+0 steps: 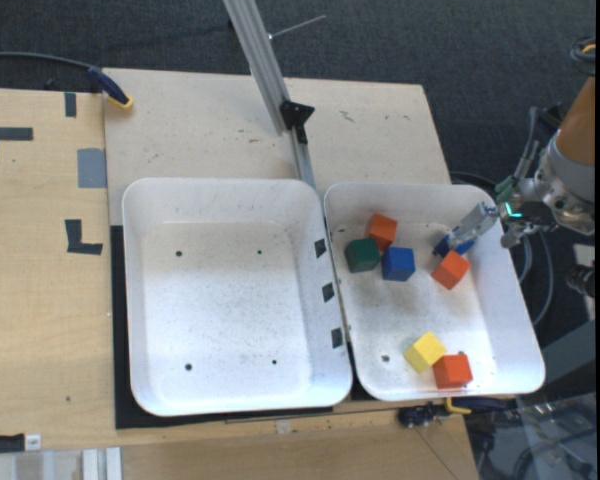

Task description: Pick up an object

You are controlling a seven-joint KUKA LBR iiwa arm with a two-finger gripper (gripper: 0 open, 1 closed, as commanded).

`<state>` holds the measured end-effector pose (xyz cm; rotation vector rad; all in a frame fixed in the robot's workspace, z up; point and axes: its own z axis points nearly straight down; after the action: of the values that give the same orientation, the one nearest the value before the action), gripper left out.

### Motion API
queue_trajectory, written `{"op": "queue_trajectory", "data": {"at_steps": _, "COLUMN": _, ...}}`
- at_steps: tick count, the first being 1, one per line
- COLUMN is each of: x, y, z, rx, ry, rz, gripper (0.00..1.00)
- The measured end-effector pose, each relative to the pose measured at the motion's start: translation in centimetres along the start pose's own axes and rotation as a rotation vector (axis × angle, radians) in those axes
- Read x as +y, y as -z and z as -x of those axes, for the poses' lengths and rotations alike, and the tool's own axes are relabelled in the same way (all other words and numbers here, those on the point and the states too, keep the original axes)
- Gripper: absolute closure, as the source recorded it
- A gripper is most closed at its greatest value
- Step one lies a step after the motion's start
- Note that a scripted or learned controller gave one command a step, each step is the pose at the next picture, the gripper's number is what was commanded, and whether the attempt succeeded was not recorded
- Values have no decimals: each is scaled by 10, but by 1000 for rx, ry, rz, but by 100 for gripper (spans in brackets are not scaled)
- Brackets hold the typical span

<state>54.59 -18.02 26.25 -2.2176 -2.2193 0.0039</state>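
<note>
The desk is pale wood board with scuffs and grey tape patches, standing on dark carpet. A slanted metal rail crosses it from the top down to the seam between two shallow white bins. A cable with a yellow-and-blue plug lies at the desk's far-left corner.

The hand reaches down into the right bin near its upper-right wall. The arm behind it is cut off at the frame's right edge, so only part of the wrist and an orange patch show. The fingers are small and blurred; whether they are wide or narrow cannot be told, and nothing is plainly seen between them.

Six blocks lie in the right bin. Three are orange-red: one just below the hand, possibly touching it; one off to the hand's left; one well below it near the front wall. One blue block sits left of the hand, with one dark green block just beyond it. One yellow block lies beside the lowest orange one.

The left bin, far to the hand's left, shows only dark specks on its floor.
</note>
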Motion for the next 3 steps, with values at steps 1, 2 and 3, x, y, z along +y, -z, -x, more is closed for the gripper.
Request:
{"op": "queue_trajectory", "data": {"at_steps": 1, "x": 1, "y": 2, "z": 0, "rx": -1, "ry": 2, "rz": 3, "gripper": 0}}
{"op": "queue_trajectory", "data": {"at_steps": 2, "x": 0, "y": -52, "z": -11, "rx": 0, "ry": 0, "rz": -2, "gripper": 0}}
{"op": "queue_trajectory", "data": {"at_steps": 3, "x": -6, "y": -115, "z": -13, "rx": 0, "ry": 0, "rz": -4, "gripper": 0}}
